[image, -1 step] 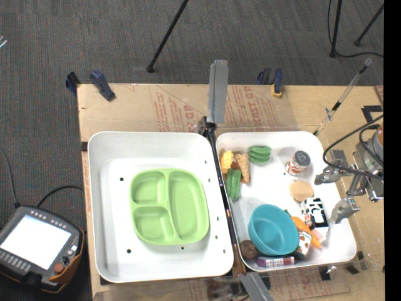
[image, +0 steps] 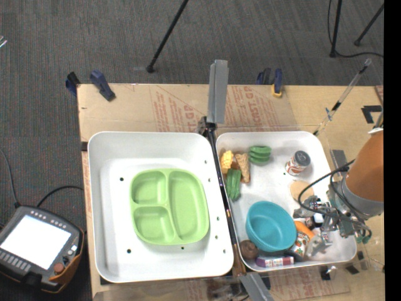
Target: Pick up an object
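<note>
- My claw (image: pixel 326 234) is low in the right bin's (image: pixel 276 138) near right corner, beside the blue bowl (image: pixel 270 226).
- Cannot tell its state or contact; cables clutter it.

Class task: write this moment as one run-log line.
arm: over right bin | gripper: low at near-right corner, beside blue bowl | grasp: unclear

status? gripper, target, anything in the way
Gripper low over right bin's near right corner. Nothing seen held. Blue bowl just left of it, small items crowded beneath.
</note>
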Robot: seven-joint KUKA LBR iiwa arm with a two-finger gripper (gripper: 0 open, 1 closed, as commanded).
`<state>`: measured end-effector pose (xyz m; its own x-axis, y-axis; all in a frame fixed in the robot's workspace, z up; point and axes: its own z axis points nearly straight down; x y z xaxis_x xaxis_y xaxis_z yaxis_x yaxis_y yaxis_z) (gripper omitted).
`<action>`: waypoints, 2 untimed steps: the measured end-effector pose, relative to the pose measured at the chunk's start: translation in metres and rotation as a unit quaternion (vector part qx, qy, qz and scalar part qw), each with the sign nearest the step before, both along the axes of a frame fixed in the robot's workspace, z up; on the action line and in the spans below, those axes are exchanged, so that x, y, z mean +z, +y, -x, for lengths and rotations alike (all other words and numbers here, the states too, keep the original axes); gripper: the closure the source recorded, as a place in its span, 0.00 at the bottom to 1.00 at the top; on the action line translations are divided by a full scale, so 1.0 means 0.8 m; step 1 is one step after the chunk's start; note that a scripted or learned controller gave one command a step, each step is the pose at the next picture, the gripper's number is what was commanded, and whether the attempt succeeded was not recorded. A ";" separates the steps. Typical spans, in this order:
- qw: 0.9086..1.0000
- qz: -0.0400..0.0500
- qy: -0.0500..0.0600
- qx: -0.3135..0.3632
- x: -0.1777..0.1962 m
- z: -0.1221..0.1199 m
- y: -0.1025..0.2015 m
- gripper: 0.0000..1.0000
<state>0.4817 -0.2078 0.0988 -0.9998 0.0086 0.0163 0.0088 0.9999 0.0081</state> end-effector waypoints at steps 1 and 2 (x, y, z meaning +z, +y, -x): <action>1.000 0.003 -0.009 -0.029 -0.014 -0.124 -0.002 0.00; 1.000 0.000 -0.009 -0.026 -0.002 -0.127 0.005 1.00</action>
